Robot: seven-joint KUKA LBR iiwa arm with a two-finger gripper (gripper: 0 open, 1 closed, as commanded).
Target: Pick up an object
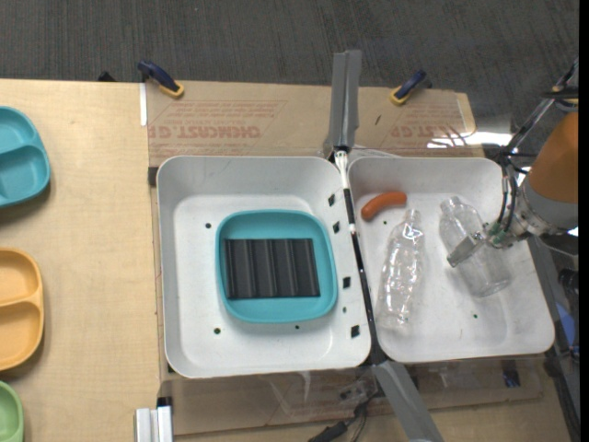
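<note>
Reaching in from the right, the arm (552, 178) has its gripper (467, 250) low over the right part of the right bin (525, 339), where it overlaps a clear plastic cup (479, 270) lying on the bin floor; whether it is open or closed on anything cannot be told, since the transparent plastic and the metal tip blur together. 3 candidates lie in this bin: that cup, a clear plastic bottle (401, 270) lying lengthwise just left of it, and an orange sausage-shaped toy (383, 203) at the far left corner. The likeliest failure, in my judgement, is a slip: the cup's thin wall looks smooth and flexible, so it could buckle or squirt out sideways under pressure. A shove could also roll the cup against the bottle, leaving both harder to seize. The left bin (184, 274) holds a teal tray (274, 309) with a dark ribbed insert, well apart from the action.
</note>
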